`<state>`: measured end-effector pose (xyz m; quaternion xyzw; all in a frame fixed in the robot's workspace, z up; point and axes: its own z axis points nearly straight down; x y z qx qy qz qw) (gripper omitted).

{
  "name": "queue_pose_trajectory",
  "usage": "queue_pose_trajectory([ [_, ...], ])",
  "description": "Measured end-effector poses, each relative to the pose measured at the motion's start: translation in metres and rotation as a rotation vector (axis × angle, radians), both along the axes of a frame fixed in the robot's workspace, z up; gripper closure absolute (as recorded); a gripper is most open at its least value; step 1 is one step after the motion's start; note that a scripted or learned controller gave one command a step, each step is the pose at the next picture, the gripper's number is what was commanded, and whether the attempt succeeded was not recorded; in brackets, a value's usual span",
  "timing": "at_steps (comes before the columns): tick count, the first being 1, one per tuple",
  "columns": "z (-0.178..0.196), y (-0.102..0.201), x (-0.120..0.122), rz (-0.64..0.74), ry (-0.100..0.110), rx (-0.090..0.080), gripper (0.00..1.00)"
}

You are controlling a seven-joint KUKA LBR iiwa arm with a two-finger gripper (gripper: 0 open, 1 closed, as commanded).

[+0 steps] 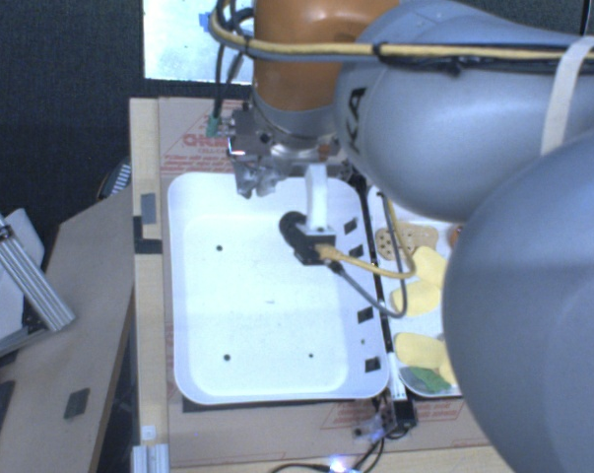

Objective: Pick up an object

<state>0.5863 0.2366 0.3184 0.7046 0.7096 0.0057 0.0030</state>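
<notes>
My gripper (251,179) hangs over the far edge of the left white bin (193,294), under the orange band of the wrist. No object shows between its tips. In the right bin (388,335), mostly hidden by the grey arm, lie a tan perforated piece (386,242), a pale yellow object (428,266), a second yellow object (421,348) and a small green thing (430,380). The gripper is well to the left of all of these.
The big grey arm covers the right side and most of the right bin. A cardboard sheet (193,138) lies under the bins. An aluminium rail (26,284) runs along the left, off the bench.
</notes>
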Motion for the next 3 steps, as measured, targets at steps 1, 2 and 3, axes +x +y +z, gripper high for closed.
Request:
queue_pose_trajectory([
  [1,-0.05,-0.067,-0.008,-0.01,0.015,-0.005,1.0],
  [2,-0.068,-0.017,-0.093,-0.001,0.016,-0.004,1.0],
  [3,0.045,-0.001,-0.062,-0.002,0.0,0.002,1.0],
])
